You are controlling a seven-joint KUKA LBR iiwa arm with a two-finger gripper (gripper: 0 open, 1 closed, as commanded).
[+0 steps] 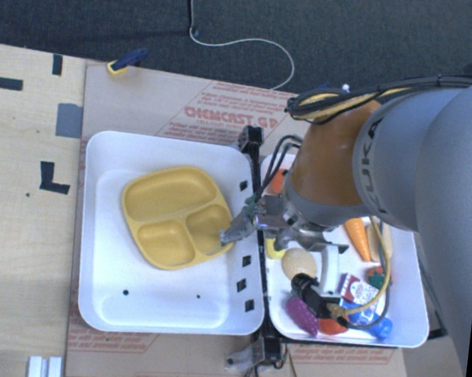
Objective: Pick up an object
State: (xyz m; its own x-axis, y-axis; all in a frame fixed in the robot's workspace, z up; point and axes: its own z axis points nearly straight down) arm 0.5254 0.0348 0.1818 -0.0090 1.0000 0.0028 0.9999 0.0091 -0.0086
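We see our gripper (232,231) at the three o'clock edge of the yellow divided plate (173,215) in the left bin (153,310); small toys crowd the right bin (412,320) under our arm (376,158).

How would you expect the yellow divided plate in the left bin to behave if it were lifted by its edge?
The yellow divided plate looks like moulded plastic, so it is probably stiff and light. Wide and shallow, it would likely tilt if gripped at one rim. Its smooth, glossy surface may slip. The tool is at its right rim.
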